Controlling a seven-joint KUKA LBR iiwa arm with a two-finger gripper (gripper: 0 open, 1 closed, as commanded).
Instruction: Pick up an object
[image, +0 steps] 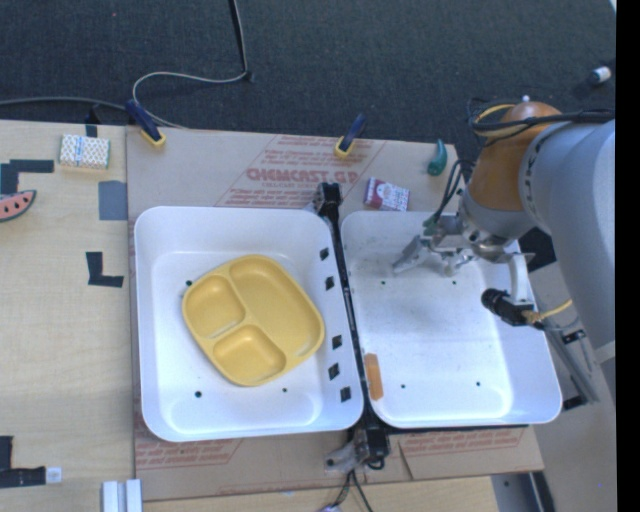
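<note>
A yellow three-compartment plate (253, 318) lies flat in the middle of the left bin (160, 400). A small orange piece (373, 376) rests at the left edge of the right bin (520, 400), against the divider. My gripper (432, 260) hangs over the far part of the right bin, well away from both objects. Its fingers (404, 262) are spread open with nothing between them.
The grey arm with its orange band (505, 165) reaches in from the right over the right bin's far corner. A black divider strip (340, 300) runs between the bins. A small red packet (385, 194), a green clip (438, 156) and yellow-blue clamps (350, 136) lie beyond the bins.
</note>
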